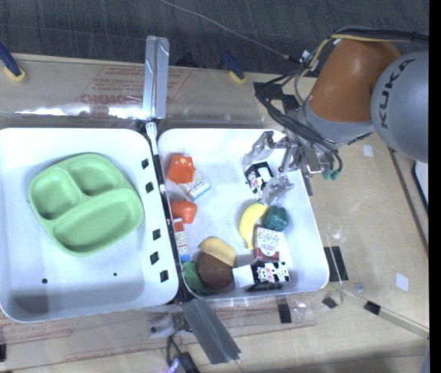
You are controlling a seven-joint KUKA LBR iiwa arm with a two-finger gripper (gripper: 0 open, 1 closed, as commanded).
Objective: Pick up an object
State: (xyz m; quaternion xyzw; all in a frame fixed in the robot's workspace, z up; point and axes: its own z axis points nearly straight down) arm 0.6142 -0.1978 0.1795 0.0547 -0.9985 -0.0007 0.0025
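Nearest you, along the front rim of the right bin (317, 243), the things are packed tight: a cow-print carton (271, 274) lies against the front wall, a brown ball (214, 272) sits just left of it with a green piece (192, 277) wedged into the corner by the divider, and a yellow-tan rounded piece (219, 249) rests on top of the ball. You have almost no free room there.

Just behind, a red-and-white carton (268, 244) leans beside a smooth, curved banana (250, 222), and a dark teal lump (276, 218) touches the carton's upper edge. Near the divider an orange block (184, 210) stands apart from these, with bare white floor between.

Further back, a second orange block (180, 168) rests on a small printed box (196, 188). The gripper (271, 169) hangs over the right rear of this bin, above a small black-and-white object (257, 179); you cannot tell whether its fingers are spread or pressed together, as metal and cables blur there. The bin's far left corner offers the widest open floor.

In the left bin (11, 286), a glossy green divided plate (86, 201) lies flat, with clear white margin all round.

The counter (376, 340) is pale wood; beyond it lies dark ribbed carpet (65, 6).
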